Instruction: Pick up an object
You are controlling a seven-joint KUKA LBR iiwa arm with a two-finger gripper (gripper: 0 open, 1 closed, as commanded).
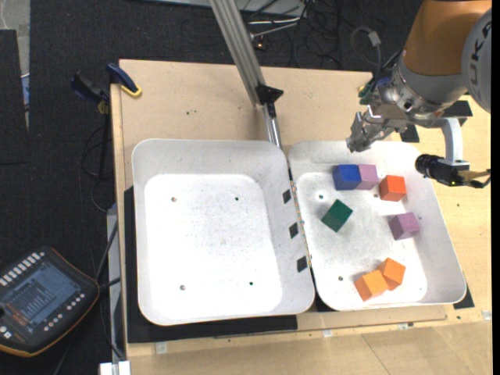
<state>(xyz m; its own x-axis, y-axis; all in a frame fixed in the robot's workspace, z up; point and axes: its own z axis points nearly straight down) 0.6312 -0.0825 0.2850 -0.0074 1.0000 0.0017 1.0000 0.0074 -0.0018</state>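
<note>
My gripper (360, 141) hangs over the far edge of the right bin (437, 287), above and just behind a blue cube (346, 176). Nothing shows between its fingers. A pale purple cube (367, 176) touches the blue one on its right, and an orange-red cube (392, 187) sits a little further right. A dark green cube (337, 215) lies nearer the bin's middle left. A purple cube (405, 225) rests toward the right side. Two orange cubes (380, 279) lie together near the front of the bin.
The left bin (148, 233) sits beside the right one, with black clips along the seam. A slanted metal pole (242, 45) rises from behind the bins. A clamp (117, 80) is on the bench's far left corner, a teach pendant (39, 295) lies at lower left.
</note>
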